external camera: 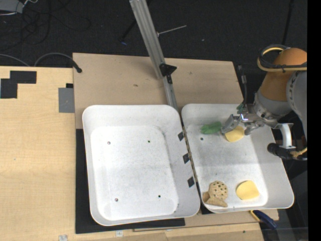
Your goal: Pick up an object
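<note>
The arm comes in from the right with its pincer low over the upper part of the right bin, which is where the loose objects lie. Its metal fingers straddle the near end of a pale yellow object that sits just beneath them; whether they are clamped on it, or merely resting above it, cannot be told from this slant, and nothing shows the object lifted off the bin floor. A green object lies touching or just beside the pincer's left side, close enough that a closing stroke could nudge it or catch both pieces together. The wrist tilts down toward the bin, which suits a grasp from above on something low and rounded.

Near the bin's front wall, well apart from the pincer, rest a speckled tan cookie-like piece and a second yellow piece. The left bin sits alongside, its rim touching the right bin's.
</note>
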Motion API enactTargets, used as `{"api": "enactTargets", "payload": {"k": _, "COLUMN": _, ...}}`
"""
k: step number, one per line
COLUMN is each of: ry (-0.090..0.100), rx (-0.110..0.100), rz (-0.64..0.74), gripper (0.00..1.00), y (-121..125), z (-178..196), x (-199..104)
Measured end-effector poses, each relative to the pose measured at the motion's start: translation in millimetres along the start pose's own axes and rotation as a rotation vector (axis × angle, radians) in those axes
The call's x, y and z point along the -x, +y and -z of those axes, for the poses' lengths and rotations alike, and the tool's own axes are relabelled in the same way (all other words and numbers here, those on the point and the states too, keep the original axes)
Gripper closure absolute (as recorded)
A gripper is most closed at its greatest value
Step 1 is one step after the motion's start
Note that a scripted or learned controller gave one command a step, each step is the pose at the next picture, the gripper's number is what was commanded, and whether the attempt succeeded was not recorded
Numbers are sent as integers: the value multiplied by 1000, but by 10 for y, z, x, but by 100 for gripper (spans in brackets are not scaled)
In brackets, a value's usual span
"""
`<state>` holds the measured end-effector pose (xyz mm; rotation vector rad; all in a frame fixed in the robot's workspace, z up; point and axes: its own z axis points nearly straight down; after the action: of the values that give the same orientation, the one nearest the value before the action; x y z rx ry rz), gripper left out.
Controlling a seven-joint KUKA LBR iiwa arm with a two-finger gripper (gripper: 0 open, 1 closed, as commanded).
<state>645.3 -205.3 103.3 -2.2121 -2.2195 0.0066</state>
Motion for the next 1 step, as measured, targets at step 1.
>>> {"api": "enactTargets", "payload": {"k": 1, "ry": -3, "rx": 7, "rz": 2, "gripper": 0, "y": 6, "z": -116, "x": -11}}
